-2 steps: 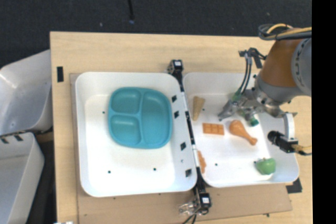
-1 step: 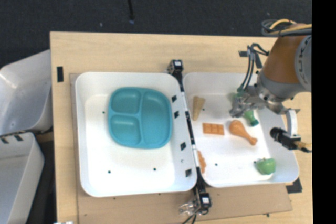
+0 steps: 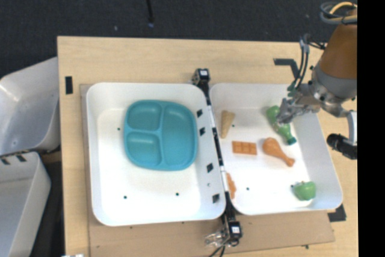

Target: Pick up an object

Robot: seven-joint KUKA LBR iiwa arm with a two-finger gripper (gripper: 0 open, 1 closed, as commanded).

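Note:
My gripper [image 3: 287,117] hangs low over the upper right part of the right bin [image 3: 258,204], directly above a green toy [image 3: 283,129] that lies slanted on the bin floor. The gripper body covers the toy's upper end. Whether it touches the toy is unclear. Just left of and below it lies an orange drumstick [image 3: 277,150]. An orange waffle piece [image 3: 244,148] and a beige cone [image 3: 227,122] lie further left. A small green fruit [image 3: 305,190] rests near the front right corner.
A teal divided plate [image 3: 161,133] lies in the left bin [image 3: 108,201]. A small orange piece [image 3: 230,183] rests against the divider between the bins. The arm's orange band [image 3: 340,57] rises at the right, above the bench.

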